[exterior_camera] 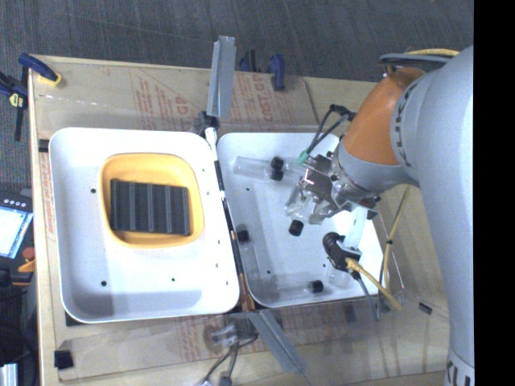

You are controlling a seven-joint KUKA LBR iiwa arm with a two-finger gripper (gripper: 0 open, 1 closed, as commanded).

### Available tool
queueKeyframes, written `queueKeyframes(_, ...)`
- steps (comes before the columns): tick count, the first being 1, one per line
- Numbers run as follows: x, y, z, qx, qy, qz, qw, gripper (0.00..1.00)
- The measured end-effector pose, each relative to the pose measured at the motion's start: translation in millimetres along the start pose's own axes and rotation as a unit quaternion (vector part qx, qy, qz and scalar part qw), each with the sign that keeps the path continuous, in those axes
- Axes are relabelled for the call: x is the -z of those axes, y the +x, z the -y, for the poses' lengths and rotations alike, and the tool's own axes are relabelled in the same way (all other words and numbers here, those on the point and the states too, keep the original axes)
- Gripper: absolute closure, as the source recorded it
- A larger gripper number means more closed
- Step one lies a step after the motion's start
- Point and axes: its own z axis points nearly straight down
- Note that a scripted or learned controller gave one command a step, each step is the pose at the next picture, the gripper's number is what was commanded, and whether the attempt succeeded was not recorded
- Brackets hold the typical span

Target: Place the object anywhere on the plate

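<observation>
Lying toward six o'clock in the right bin (265,288), a small vial (315,286) waits; another vial (256,167) rests at eleven. Between them the tool (310,203) hovers low, grip state indiscernible. At nine o'clock sits the yellow plate (153,167), unloaded.

plate (153,203) unobstructed, vials (259,168) scattered right bin (265,280)

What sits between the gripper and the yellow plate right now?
In the camera view: bare bin floor, then the two bins' adjoining rims, between the gripper and the plate.
</observation>
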Motion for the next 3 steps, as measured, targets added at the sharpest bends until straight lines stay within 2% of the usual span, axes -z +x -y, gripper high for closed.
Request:
queueKeyframes(1, 19.9, 73.0, 2.5, 0.057, -0.001, 0.001, 0.9983, 1.00)
queueKeyframes(2, 10.3, 162.4, 3.6, 0.111, -0.002, 0.001, 0.9938, 1.00)
queueKeyframes(3, 10.5, 162.2, 3.5, 0.111, -0.002, 0.001, 0.9938, 0.00)
